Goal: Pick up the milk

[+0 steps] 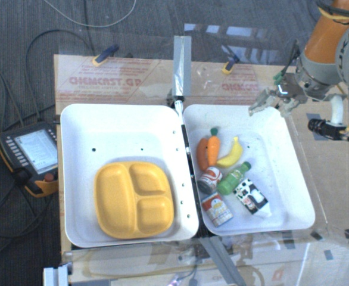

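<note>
We see the arm (pixel 326 37) at two o'clock: an orange band, grey wrist housing, and thin grey metal gripper (pixel 274 100) parts.

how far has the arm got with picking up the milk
Done: nothing that shows; the milk lies on its side in the right bin, next to the green bottle. In hand: the pincer hangs open above that bin's far right corner, carrying nothing. Left: move over the milk, come down, grip it and lift.
</note>
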`<state>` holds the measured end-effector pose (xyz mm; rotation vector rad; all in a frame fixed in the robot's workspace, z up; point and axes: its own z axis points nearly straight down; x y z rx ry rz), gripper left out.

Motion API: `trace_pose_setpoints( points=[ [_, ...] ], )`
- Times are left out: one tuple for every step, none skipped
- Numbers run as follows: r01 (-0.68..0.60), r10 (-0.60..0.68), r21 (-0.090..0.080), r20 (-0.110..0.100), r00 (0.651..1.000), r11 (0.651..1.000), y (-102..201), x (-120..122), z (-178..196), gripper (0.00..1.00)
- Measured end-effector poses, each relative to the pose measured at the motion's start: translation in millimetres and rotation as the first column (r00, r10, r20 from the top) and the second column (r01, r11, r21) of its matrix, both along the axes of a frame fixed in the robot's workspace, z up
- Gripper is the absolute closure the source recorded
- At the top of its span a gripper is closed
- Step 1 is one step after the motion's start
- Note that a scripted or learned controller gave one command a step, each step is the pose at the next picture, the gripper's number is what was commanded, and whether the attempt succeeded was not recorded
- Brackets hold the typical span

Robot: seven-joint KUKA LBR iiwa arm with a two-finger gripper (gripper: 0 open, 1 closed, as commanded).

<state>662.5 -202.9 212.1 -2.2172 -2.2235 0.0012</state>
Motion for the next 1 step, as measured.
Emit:
trace_pose_setpoints(
  points=[
    [-0.022, 0.022, 0.006, 0.000, 1.000, 1.000, -13.9, -68.5, -107.1, 0.00]
  ],
)
